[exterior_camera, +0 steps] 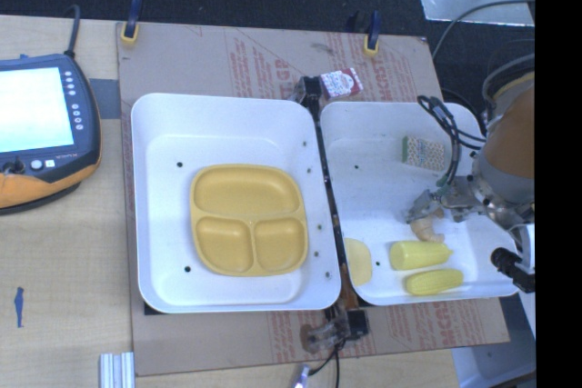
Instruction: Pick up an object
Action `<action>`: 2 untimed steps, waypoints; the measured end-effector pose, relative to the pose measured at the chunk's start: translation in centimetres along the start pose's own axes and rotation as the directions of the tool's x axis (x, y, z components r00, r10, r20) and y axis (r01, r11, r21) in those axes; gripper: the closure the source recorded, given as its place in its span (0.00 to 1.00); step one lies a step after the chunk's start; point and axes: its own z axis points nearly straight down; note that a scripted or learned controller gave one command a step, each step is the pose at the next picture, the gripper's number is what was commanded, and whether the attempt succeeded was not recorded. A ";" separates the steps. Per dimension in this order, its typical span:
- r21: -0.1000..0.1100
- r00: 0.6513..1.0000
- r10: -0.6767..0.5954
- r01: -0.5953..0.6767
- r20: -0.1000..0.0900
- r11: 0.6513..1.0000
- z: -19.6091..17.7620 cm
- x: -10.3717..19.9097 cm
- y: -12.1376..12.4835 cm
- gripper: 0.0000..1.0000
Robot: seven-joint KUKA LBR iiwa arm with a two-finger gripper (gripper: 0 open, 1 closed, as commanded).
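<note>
A handheld control pendant [41, 127] with a lit screen is seen at the far left of the bench. To its right, the left bin [155, 195] is occupied by a yellow three-compartment plate [247, 219], set flat near the middle. In the right bin [373, 141], a pale yellow disc [357, 261] is found against the near left wall, and two yellow cylinders [427, 268] are laid side by side near the front edge. A small patterned packet [424, 152] is placed toward the far side. The gripper [435, 206] is lowered into the right bin just above the cylinders, over a small tan object [424, 214]; whether anything is held cannot be told.
</note>
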 end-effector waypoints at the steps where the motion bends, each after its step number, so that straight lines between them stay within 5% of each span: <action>1: 0.001 1.000 -0.001 0.001 -0.001 1.000 -1.0 0.0 0.0 1.00; 2: 0.001 1.000 -0.005 0.005 -0.001 1.000 0.0 10.0 2.9 1.00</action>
